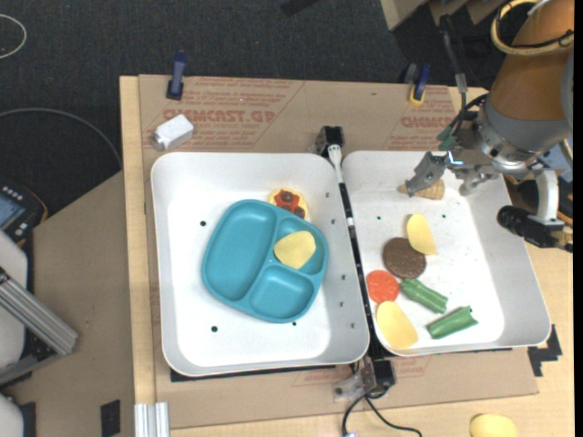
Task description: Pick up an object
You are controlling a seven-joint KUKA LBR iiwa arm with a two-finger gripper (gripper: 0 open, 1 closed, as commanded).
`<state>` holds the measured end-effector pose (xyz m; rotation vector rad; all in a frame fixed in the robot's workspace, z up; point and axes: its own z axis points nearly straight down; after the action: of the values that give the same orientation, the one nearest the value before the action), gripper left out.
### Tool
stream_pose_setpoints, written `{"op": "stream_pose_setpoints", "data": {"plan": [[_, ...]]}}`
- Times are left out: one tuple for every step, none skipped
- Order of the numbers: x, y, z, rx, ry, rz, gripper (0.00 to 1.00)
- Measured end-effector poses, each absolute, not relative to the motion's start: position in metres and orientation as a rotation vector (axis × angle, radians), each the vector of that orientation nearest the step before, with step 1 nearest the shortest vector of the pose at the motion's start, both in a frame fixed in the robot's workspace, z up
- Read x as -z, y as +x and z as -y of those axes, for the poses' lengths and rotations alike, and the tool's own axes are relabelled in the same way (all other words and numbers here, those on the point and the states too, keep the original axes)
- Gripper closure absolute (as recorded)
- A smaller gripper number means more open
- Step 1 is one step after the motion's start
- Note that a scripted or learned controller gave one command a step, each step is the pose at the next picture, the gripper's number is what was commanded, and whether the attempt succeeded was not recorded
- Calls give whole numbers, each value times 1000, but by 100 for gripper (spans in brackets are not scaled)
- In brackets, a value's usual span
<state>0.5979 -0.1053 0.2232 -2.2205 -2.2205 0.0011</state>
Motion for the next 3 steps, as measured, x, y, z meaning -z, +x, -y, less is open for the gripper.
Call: {"op": "stream_pose_setpoints", "data": {"plan": [[-225,556,172,-5,-2227,2212,0],[-371,523,137,13,-2225,2234,0],[-494,479,75,19,-2222,2239,0]]}}
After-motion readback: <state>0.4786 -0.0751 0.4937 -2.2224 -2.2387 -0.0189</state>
